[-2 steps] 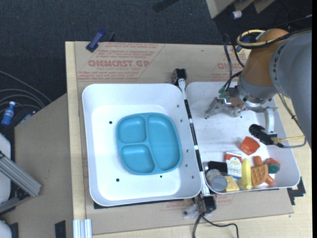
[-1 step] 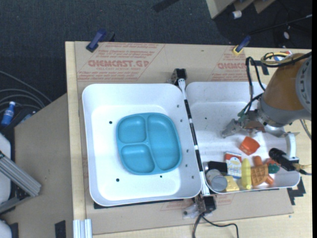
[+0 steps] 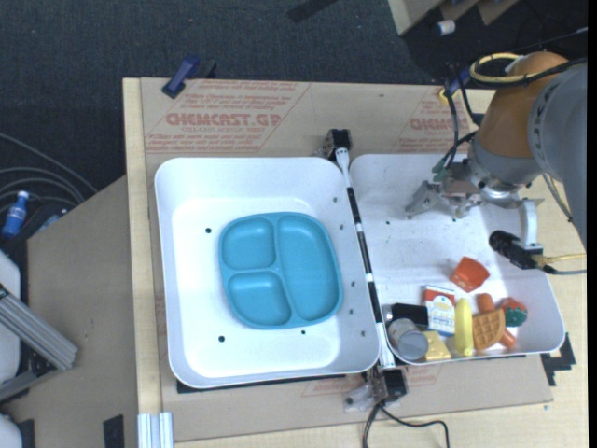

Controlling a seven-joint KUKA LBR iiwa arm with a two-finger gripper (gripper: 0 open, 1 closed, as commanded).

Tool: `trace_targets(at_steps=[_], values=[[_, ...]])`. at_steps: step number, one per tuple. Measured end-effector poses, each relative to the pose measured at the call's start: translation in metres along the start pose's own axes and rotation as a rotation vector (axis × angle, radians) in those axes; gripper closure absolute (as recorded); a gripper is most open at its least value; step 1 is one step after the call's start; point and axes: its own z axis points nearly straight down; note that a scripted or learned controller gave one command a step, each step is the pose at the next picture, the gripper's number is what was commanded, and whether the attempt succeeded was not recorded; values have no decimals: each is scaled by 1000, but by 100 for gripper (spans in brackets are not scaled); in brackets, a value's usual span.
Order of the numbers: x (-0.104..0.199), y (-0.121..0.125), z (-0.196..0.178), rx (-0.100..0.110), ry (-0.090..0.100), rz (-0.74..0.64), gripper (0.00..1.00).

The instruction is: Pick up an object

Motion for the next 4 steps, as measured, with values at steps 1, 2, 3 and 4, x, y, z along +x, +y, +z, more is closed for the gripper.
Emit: trace_targets(at_steps=[1, 2, 3, 4], values=[[0, 0, -10, -1, -2, -1, 100], [0, 0, -10, -1, -1, -1, 0], [-18, -56, 1, 4, 0, 2, 0], [-9, 31, 0, 0, -1, -1, 0]])
